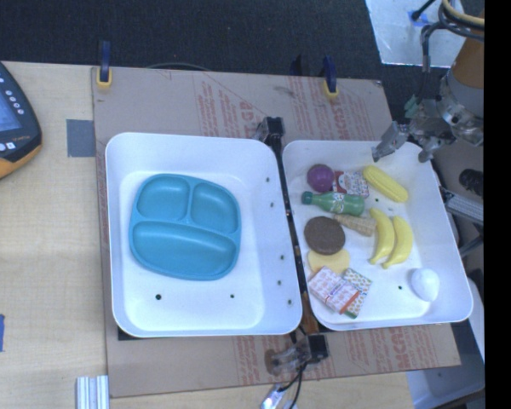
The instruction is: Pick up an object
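Observation:
The right bin [434, 228] holds several toy foods: a purple ball [320, 177], a green bottle [334, 201], a brown round patty [325, 234], a yellow disc [329, 261], a yellow corn-like piece [385, 183], a pair of bananas [392, 238], a white egg [424, 283] and small red-and-white packets [339, 290]. My gripper [406, 144] hangs over the bin's far right corner, above and right of the corn-like piece. Its two fingers are spread apart with nothing between them.
The left bin [123, 156] carries a blue divided plate [186, 226]. A tablet-like controller [4, 113] lies at the far left of the bench. Clamps [105, 65] hold the cardboard sheet at the back edge.

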`<state>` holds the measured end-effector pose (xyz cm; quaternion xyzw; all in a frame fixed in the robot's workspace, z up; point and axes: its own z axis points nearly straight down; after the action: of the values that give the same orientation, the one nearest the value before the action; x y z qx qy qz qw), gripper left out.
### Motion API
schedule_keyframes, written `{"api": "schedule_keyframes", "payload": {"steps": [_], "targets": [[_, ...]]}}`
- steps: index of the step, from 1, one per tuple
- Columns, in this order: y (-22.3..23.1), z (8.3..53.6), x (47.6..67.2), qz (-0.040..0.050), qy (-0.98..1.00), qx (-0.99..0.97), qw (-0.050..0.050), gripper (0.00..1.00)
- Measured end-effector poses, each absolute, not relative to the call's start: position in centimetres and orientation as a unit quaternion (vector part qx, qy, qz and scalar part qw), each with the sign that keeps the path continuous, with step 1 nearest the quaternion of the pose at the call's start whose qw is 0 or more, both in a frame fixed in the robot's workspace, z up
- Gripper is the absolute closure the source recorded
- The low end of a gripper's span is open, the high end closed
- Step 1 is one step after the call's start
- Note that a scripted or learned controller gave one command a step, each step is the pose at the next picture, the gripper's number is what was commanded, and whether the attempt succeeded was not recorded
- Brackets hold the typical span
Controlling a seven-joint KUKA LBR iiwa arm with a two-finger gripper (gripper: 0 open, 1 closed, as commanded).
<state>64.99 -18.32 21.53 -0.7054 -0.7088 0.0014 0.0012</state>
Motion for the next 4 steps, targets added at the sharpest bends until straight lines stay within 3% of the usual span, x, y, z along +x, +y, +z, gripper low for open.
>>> {"api": "schedule_keyframes", "payload": {"steps": [1, 2, 3, 4], "targets": [[-18.8, 8.5, 61.8, 0.0039, -0.709, -0.705, 0.006, 0.00], [-21.2, 9.0, 65.6, 0.0025, -0.709, -0.705, 0.003, 0.00], [-10.2, 9.3, 65.6, 0.0064, -0.711, -0.703, -0.003, 0.00], [-17.0, 9.1, 57.3, 0.0046, -0.706, -0.708, 0.003, 0.00]]}}
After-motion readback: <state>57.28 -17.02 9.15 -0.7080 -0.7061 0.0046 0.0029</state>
